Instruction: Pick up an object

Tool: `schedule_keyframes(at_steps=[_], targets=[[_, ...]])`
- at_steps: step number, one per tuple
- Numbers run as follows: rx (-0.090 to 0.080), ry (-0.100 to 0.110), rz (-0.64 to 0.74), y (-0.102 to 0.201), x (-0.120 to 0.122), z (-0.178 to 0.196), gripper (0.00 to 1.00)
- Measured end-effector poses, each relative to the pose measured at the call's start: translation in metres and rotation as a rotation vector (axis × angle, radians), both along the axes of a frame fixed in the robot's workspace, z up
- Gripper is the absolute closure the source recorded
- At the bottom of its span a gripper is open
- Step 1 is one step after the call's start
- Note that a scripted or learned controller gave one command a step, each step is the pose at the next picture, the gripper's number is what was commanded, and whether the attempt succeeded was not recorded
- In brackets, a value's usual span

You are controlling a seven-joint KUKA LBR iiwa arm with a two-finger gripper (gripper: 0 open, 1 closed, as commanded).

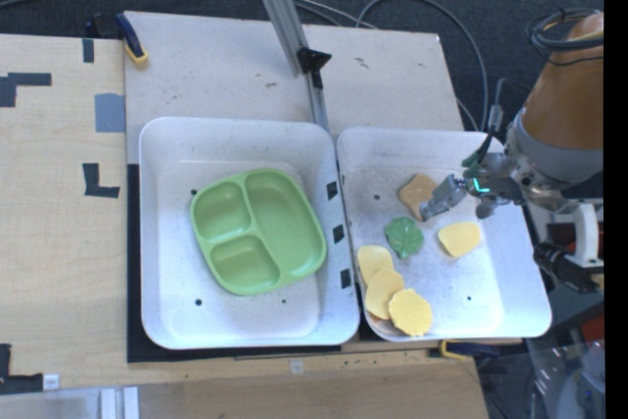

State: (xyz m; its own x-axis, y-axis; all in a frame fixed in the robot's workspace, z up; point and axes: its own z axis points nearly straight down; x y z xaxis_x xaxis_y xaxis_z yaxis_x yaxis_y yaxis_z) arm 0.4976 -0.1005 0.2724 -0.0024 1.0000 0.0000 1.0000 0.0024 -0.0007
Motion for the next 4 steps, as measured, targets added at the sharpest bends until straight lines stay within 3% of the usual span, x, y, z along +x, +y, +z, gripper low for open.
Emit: schedule_keyframes(at_steps=[3, 4], targets=[[0.001, 0.007, -0.002, -0.005, -0.002, -0.159, 0.00], [0.002, 0.005, 0.000, -0.004, -0.001, -0.147, 1.00]])
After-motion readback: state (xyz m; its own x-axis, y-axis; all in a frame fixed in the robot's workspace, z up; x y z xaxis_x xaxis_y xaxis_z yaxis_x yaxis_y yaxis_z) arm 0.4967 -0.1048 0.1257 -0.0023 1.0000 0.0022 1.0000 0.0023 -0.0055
